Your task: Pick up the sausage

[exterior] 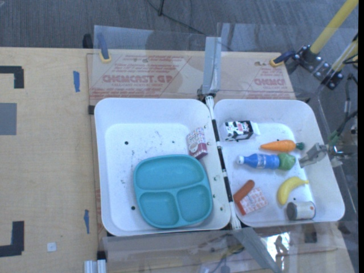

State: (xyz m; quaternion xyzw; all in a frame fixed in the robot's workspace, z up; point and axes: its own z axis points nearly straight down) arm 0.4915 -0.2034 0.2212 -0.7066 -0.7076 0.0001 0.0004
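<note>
Nearest the camera in the right bin, the sausage lies flat at a slant along the low left side, close to the divider, one end touching a small red-checked packet that sits just to its right; that closeness looks awkward for a grasp, since a finger coming down on that side would likely land on the packet; to the right a grey-and-white can lies on its side in the near corner, with a banana just above it; further back a blue bottle lies flat across the middle with something green at its right end, a carrot beyond that, and a black-and-white carton furthest off; the loose scatter suggests the things were simply dropped in; in the left bin a teal divided plate fills the near part and a small red box leans near the divider; the hand hangs at the right bin's right rim, level with the bottle and well apart from the sausage, reaching in from the right; I cannot tell how far it is open, and nothing is seen in it; the pickup seems not yet begun.
</note>
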